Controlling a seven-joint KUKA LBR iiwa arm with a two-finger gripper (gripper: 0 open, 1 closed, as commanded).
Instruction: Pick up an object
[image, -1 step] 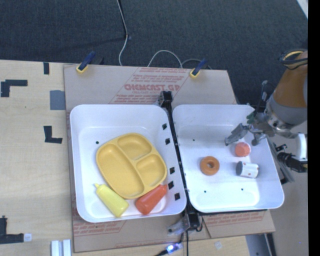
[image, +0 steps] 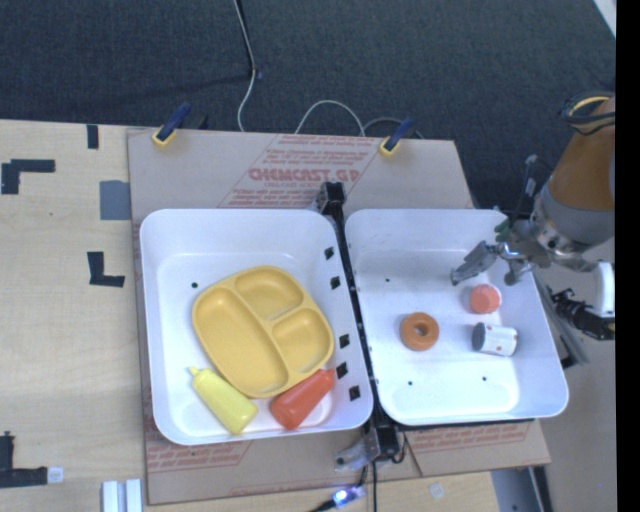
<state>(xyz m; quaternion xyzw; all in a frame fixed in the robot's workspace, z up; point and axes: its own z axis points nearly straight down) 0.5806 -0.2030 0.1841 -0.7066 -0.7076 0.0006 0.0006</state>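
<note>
The gripper (image: 490, 264) hangs over the right bin (image: 400, 250), near its far right corner, with its jaws apart and nothing between them. One finger (image: 468, 268) points left and down toward the bin floor.

Taking the doughnut (image: 419, 331) in the middle of that bin as the landmark: a small red ball (image: 485, 298) lies to its right and a little farther back, just below the gripper. A white cylinder with a dark end (image: 494, 339) lies on its side to the doughnut's right, just in front of the ball.

To the doughnut's left, across the divider, the left bin (image: 160, 300) holds a yellow tray (image: 262, 328) with three compartments. A yellow bottle (image: 223, 399) and a red bottle (image: 301, 397) lie at the tray's near edge, both left of the doughnut and nearer the camera.

Both bins sit on a cardboard sheet (image: 290, 170) on the desk (image: 60, 330).
</note>
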